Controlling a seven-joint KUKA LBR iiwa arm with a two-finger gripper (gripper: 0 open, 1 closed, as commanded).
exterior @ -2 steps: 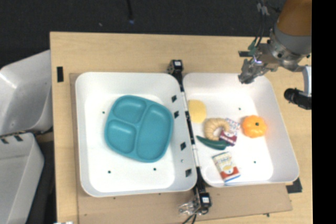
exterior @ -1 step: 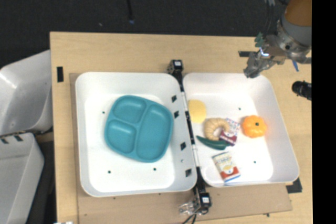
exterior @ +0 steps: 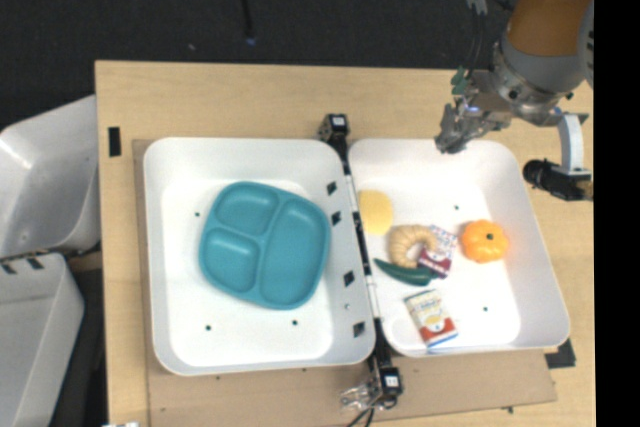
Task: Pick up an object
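Pincer (exterior: 455,137) is sitting over the back rim of the right bin (exterior: 520,215), near its far corner, tips pointing down and toward the left. Fingers are too dark and small to resolve, so can't tell how far apart they are; nothing is showing between them. Arm (exterior: 545,25) is coming in from the upper right, orange band above the grey wrist, upper part cut off by the frame edge.

Candidate objects are all lying in the right bin, well apart from the pincer:
- yellow round piece (exterior: 375,211) near the divider
- tan ring-shaped pastry (exterior: 410,242) just beside it
- small red-and-white packet (exterior: 437,258) touching the pastry, partly tucked under it, label unreadable
- green pepper-like item (exterior: 402,271) partly hidden under the pastry's front edge
- orange pumpkin (exterior: 484,242) to the right of the packet
- small carton (exterior: 432,317) toward the front, print too blurred to read

Left bin (exterior: 170,315) is holding a teal divided plate (exterior: 265,244), lying flat, three compartments.

Black clips along the seam between the bins are hard to make out.
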